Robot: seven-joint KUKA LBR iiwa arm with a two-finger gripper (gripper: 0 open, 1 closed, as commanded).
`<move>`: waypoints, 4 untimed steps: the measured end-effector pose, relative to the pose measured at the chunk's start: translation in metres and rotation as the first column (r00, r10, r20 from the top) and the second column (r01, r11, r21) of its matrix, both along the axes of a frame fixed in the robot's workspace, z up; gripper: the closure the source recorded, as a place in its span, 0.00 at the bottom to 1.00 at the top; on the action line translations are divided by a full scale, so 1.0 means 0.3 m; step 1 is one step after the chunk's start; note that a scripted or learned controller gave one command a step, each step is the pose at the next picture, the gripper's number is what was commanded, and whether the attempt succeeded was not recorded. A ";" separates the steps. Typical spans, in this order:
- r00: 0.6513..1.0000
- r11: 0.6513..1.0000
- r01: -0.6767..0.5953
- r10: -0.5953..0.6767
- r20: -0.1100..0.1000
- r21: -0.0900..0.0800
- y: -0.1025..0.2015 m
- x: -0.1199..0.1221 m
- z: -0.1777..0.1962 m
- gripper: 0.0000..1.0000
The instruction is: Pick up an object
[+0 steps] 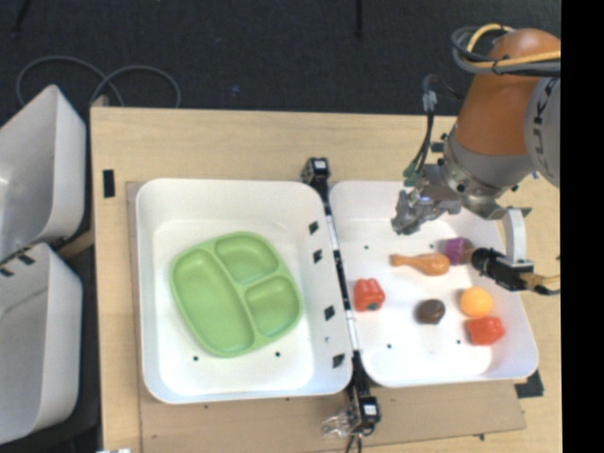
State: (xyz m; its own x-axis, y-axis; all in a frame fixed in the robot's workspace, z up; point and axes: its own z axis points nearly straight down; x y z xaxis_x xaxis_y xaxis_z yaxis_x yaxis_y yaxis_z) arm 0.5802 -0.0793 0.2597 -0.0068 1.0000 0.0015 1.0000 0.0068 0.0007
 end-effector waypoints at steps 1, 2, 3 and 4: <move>1.000 1.000 0.002 -0.002 -0.002 -0.001 0.159 0.022 -0.046 1.00; 1.000 1.000 0.000 0.000 -0.002 0.000 0.313 0.014 -0.033 1.00; 1.000 1.000 0.001 -0.001 -0.005 -0.001 0.474 0.020 -0.077 1.00; 1.000 1.000 0.005 -0.005 -0.005 -0.001 0.467 0.020 -0.075 0.00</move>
